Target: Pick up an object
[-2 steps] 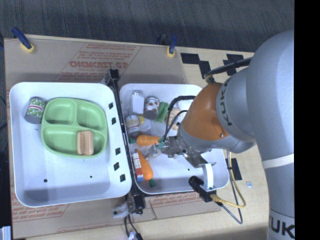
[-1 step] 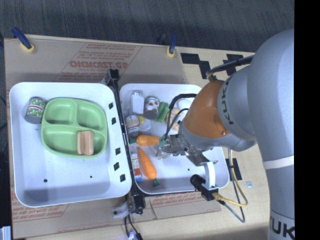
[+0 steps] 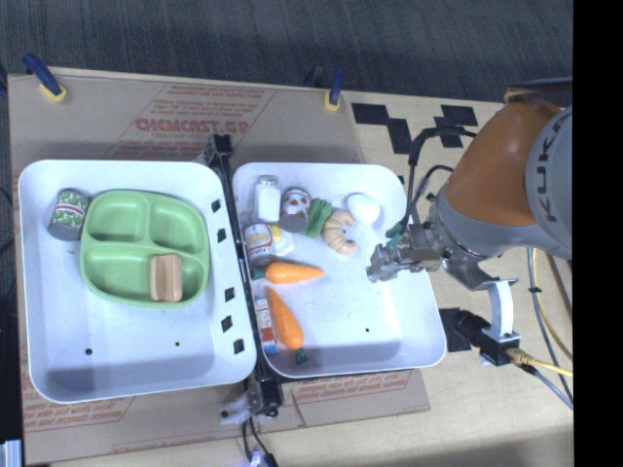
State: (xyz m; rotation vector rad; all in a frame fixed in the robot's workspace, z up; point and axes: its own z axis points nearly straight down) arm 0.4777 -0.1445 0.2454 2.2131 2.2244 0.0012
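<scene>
The gripper (image 3: pixel 382 265) hovers over the right bin (image 3: pixel 414 343), near its right wall; whether it is open I cannot tell. Nothing shows in its grasp. The croissant (image 3: pixel 340 230) and white egg (image 3: pixel 363 207) lie just up-left of it, and the carrot (image 3: pixel 292 272) lies further to its left.

A bench (image 3: pixel 409 426) covered with printed brown cardboard (image 3: pixel 195 115) is seen. Two white bins are set directly on it: the left bin (image 3: pixel 58 377) touching the right bin (image 3: pixel 419 343) along a black central divider (image 3: pixel 229 251).
</scene>
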